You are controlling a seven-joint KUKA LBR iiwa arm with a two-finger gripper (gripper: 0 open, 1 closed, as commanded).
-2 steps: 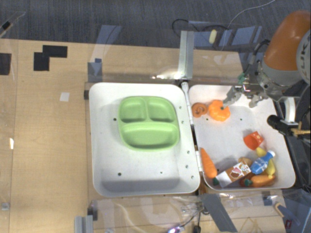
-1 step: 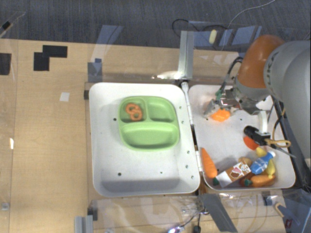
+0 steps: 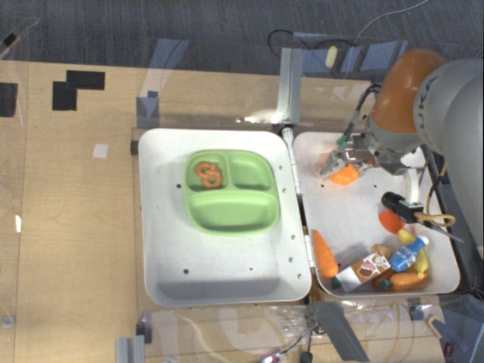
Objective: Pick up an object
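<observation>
Orange toy piece [image 3: 345,175] lies just beneath the tool [image 3: 342,159].

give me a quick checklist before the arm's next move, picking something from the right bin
1. Gripper over the right bin: ok, it sits in the bin's far left part.
2. Target beneath the gripper: ok, an orange piece lies right at it.
3. Orange piece actually held: cannot tell, contact is hidden.
4. Space around the target: ok, the carrot and the pile of toys lie at the near end, apart from it.
5. Green tray out of the way: ok, it rests in the left bin.
</observation>
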